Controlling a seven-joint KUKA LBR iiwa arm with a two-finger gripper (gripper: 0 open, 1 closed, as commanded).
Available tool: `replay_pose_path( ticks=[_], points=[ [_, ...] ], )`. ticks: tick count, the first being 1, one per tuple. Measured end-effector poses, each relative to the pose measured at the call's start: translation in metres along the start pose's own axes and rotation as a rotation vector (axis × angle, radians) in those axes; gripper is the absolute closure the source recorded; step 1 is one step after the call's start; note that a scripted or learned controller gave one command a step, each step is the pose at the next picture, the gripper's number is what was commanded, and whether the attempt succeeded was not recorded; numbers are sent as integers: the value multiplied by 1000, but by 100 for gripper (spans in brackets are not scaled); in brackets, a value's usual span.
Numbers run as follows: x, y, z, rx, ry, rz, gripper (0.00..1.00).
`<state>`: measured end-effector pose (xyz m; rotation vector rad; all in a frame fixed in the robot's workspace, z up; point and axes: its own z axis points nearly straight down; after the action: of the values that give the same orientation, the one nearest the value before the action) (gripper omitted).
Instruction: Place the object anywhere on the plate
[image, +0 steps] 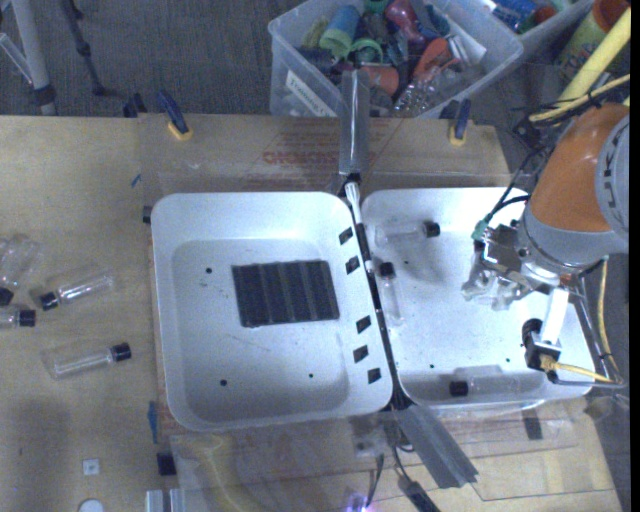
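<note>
The dark ribbed plate (285, 292) lies in the left bin (180, 250). At three o'clock, over the right bin (440, 370), the gripper (492, 288) seems to pinch a clear vial (478, 290), glassy and hard to trace; its hold looks shallow, so the vial may slip during the carry across.
</note>
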<state>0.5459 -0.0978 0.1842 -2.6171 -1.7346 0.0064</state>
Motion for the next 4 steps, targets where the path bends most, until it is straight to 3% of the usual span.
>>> replay_pose_path(
  ticks=[1,2,3,4],
  points=[
    [61,-6,-45,-1,1,450,100],
    [141,-21,-34,-1,1,769,100],
    [194,-65,-15,0,2,853,100],
    [298,-101,-20,-4,5,908,100]
  ],
)
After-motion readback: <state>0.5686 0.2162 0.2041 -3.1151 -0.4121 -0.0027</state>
